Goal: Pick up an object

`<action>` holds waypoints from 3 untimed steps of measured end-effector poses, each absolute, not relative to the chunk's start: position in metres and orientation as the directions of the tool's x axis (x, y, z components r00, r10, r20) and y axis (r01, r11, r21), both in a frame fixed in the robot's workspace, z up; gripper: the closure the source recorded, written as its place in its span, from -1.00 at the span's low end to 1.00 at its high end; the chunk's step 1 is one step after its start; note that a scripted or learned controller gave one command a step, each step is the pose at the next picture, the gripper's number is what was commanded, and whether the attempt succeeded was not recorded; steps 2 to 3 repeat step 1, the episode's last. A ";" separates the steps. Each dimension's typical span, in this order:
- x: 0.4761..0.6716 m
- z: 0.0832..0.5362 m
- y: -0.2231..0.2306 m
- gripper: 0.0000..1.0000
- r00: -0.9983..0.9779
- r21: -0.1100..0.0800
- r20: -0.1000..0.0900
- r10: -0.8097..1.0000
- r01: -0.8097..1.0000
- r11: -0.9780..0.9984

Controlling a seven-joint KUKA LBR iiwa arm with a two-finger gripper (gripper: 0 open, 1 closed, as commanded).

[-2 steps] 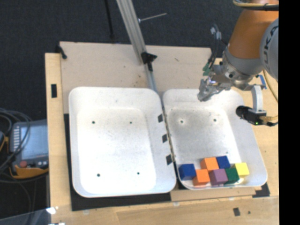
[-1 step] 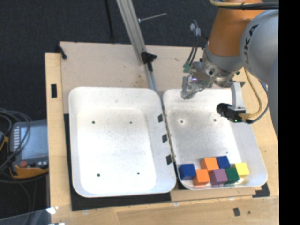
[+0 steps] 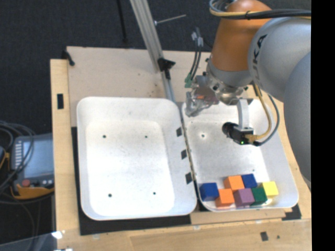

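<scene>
While the claw [image 3: 194, 104] hangs over the right bin's [image 3: 220, 140] far left corner, I cannot tell its opening; nothing is seen in it. The blocks [image 3: 238, 191] lie clustered at the near edge, well apart. Better to take the separate blue block [image 3: 209, 191].
</scene>
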State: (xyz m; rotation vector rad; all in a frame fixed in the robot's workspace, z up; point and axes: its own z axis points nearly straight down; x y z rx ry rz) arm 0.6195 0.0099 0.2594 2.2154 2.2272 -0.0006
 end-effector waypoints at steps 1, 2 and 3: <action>0.622 0.239 0.064 1.00 -0.006 -0.002 -0.001 1.000 1.000 0.006; 0.622 0.239 0.064 1.00 -0.006 -0.002 -0.001 1.000 1.000 0.006; 0.622 0.239 0.064 1.00 -0.006 -0.002 -0.001 1.000 1.000 0.006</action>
